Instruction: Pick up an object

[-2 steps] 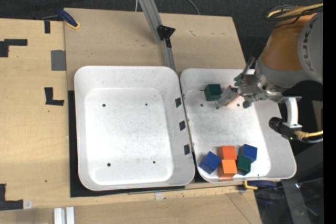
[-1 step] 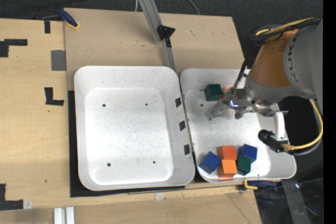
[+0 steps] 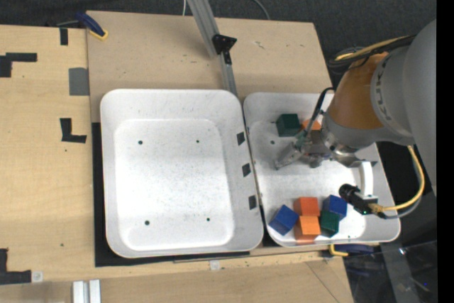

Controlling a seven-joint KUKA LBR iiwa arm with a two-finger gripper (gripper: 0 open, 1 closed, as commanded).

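Camera view looks down on a wooden bench (image 3: pixel 42 152) with two white bins side by side. The left bin (image 3: pixel 174 170) is the bigger one, and its floor shows small dark dots. The right bin (image 3: pixel 266 152) holds the blocks. Near its top sits a dark green block (image 3: pixel 287 124), and just to the right of it an orange block (image 3: pixel 313 124) peeks out, partly hidden by the arm. Along the bottom of this bin there is a small bunch of blocks close together: a blue block (image 3: pixel 283 218) on the left, then an orange block (image 3: pixel 307 206) with another orange block (image 3: pixel 309 226) just below it, then a green block (image 3: pixel 329 223) with a second blue block (image 3: pixel 335 206) above it. The grey arm with its orange band (image 3: pixel 355 106) comes in from the right, and the gripper (image 3: pixel 292 155) hangs low in the middle of the right bin. Its fingers look a little apart, with nothing between them. The dark green block is just above the fingers, near them but not touching. The bunch at the bottom lies well apart from the fingers.
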